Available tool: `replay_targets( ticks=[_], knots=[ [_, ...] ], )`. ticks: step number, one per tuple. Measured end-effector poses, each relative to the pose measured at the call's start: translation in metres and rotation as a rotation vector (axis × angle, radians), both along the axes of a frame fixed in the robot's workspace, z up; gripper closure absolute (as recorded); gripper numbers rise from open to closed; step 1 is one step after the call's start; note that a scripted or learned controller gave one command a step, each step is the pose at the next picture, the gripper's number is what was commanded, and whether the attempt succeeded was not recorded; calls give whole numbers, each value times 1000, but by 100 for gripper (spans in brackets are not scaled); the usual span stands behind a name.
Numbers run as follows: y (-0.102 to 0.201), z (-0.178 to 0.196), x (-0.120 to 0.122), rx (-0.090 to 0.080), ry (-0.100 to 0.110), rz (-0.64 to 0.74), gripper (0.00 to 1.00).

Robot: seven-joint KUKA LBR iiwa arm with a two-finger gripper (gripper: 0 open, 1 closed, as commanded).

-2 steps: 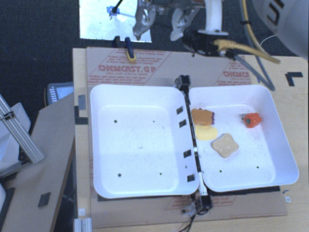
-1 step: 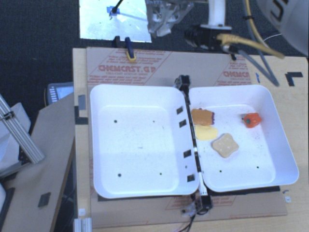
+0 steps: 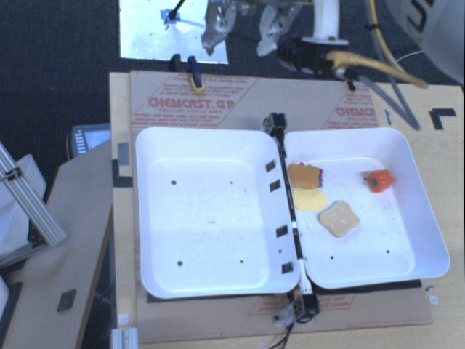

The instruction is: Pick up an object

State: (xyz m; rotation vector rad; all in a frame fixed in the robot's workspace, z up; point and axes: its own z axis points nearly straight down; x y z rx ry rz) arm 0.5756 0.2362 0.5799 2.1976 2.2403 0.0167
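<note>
Gripper [image 3: 243, 38] sits high at the far edge of the bench [image 3: 218, 100], beyond both bins, fingers spread with a clear gap and nothing between them. All candidates lie in the right bin [image 3: 421, 217], toward the camera and a bit to the right of the gripper: an orange-brown block [image 3: 304, 175] hard against the divider wall, a flat yellow piece [image 3: 311, 200] touching it on the near side, a tan biscuit-shaped piece [image 3: 338, 219] just beyond that, and a small red-orange thing [image 3: 378, 180] well apart near the right wall. Left bin [image 3: 145, 217] is nearer the gripper sideways but offers no target. My read: nothing has been grasped so far; the arm needs to travel toward the camera over the right bin's far rim, then descend. Red-orange thing looks like the cleanest pick, being isolated. The block's long axis runs roughly across the bin, and the wall beside it could block a finger. The yellow piece looks too flat to grip well.
</note>
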Motion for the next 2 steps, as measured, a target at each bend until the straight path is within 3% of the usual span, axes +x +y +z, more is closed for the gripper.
replay_targets(
  ticks=[1, 2],
  knots=[
    [1, 12, 0, 1, -3, 3, 100],
    [0, 11, 0, 1, -2, 4, 0]
  ],
)
